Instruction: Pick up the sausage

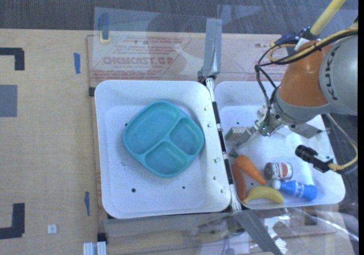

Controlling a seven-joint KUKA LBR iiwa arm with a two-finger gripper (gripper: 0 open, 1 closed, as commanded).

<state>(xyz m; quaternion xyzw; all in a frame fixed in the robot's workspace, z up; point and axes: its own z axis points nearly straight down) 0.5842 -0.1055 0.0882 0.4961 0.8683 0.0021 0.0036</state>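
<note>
Approach step. The gripper [242,134] hangs low in the right bin [335,191]; its grip state cannot be told. The sausage [239,182], apparently the reddish piece against the divider beside the carrot [251,169], needs a descent nearer the front.

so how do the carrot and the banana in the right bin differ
The carrot is orange and straight, lying on a slant. The banana is yellow and curved, lying nearly level along the right bin's front wall, nearer the camera than the carrot. Both are long, narrow pieces in the same bin, close together.
</note>
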